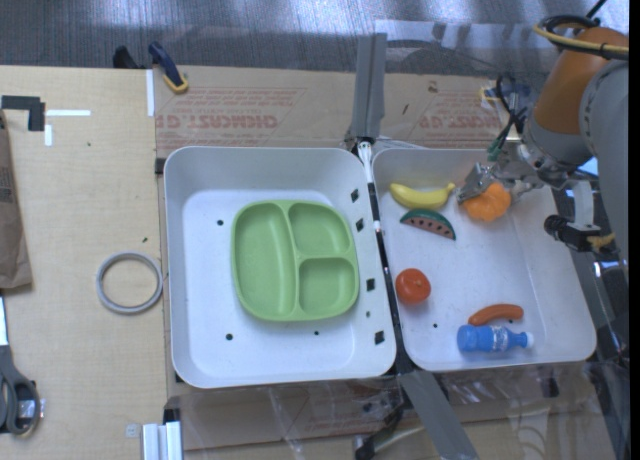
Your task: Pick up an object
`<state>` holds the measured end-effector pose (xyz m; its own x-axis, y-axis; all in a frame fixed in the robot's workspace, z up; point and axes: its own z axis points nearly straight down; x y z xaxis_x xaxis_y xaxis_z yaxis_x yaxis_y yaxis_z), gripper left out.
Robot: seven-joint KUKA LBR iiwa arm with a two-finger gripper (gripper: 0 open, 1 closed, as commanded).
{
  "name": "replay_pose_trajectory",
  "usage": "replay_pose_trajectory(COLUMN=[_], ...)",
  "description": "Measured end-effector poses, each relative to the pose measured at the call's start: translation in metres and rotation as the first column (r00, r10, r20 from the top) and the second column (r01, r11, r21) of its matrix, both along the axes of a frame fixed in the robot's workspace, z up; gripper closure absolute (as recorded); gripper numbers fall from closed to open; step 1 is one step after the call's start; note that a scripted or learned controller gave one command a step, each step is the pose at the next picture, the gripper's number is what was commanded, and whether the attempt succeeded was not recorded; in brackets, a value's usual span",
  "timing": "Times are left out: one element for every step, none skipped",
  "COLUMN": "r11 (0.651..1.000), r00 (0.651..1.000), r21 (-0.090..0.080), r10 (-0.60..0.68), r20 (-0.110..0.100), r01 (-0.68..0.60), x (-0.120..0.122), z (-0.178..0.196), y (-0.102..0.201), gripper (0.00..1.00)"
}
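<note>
The right bin point(560, 343) holds a yellow banana point(421, 193), a watermelon slice point(429, 223), an orange fruit point(488, 204), a red tomato point(413, 285), a reddish sausage point(495, 314) and a blue bottle point(492, 339) lying on its side. My gripper point(492, 180) is low over the bin's far side, right at the top of the orange fruit, and it looks to be touching it. The grey arm with its orange band point(585, 58) comes in from the upper right.
The left bin point(190, 248) carries a green divided plate point(296, 260). On the bench to the left lie a grey ring point(130, 282) and scissors point(18, 400). A blue-and-yellow clamp point(168, 67) sits at the back. Cables point(510, 98) hang near the wrist.
</note>
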<state>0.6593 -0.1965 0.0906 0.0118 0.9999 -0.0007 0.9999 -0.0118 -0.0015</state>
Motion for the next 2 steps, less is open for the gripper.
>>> replay_pose_trajectory(r11=[1.000, 0.990], r00=[1.000, 0.990], r21=[-0.002, -0.001], r10=[0.003, -0.144], r20=[-0.002, -0.001], r01=[-0.003, 0.144], x=[0.001, 0.000], z=[0.008, 0.108], y=[0.000, 0.050], gripper=[1.00, 1.00])
